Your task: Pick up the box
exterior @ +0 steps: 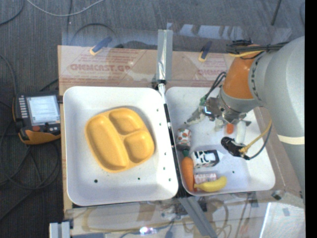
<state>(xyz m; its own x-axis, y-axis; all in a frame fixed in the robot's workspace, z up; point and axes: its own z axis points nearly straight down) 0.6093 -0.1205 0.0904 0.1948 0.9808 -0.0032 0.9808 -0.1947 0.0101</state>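
A small black-and-white box point(205, 157) lies in the front part of the right bin point(257, 175). Just in front of it sits a flat pink-and-white packet point(205, 175). My gripper point(202, 113) hangs over the middle of the right bin, up and slightly left of the box and clear of it. The grey arm with its orange band point(240, 81) reaches in from the right and hides the bin's back right part. Nothing shows in the gripper.
A carrot point(186, 170), a banana point(214, 184) and a small patterned cup point(183, 137) lie around the box near the left wall. A small red item point(229, 129) sits under the wrist. A black cable end point(233, 147) dangles nearby. The left bin point(79, 182) holds a yellow divided plate point(120, 138).
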